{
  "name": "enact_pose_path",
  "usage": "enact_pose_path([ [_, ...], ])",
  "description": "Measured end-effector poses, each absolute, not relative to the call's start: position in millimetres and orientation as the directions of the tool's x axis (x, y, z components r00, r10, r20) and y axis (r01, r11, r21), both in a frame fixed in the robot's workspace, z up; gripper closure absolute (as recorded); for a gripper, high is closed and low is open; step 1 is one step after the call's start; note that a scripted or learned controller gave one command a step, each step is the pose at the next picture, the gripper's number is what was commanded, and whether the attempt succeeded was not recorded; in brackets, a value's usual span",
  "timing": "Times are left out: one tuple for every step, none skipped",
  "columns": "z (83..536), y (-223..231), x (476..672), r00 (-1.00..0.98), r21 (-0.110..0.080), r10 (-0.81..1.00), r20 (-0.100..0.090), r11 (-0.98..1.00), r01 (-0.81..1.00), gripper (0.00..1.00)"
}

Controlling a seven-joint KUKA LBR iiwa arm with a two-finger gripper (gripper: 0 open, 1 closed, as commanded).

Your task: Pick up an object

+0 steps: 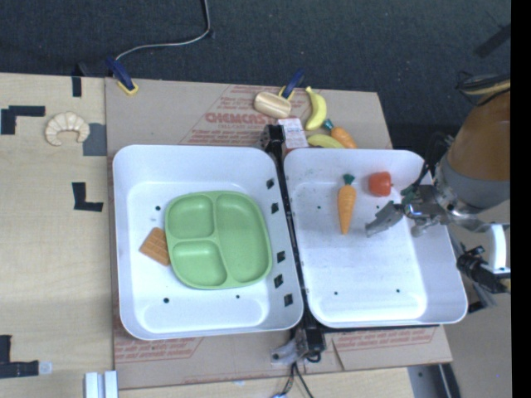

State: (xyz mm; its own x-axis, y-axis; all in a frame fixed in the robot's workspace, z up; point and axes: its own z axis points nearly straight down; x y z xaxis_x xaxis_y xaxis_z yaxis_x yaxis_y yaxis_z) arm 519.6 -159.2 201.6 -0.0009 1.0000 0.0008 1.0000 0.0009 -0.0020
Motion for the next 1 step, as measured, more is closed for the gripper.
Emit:
enact_pose_path([
  [86.5, -103.6, 555.0, -0.002, 0.004, 1.000, 0.001, 0.002, 1.000, 0.00],
])
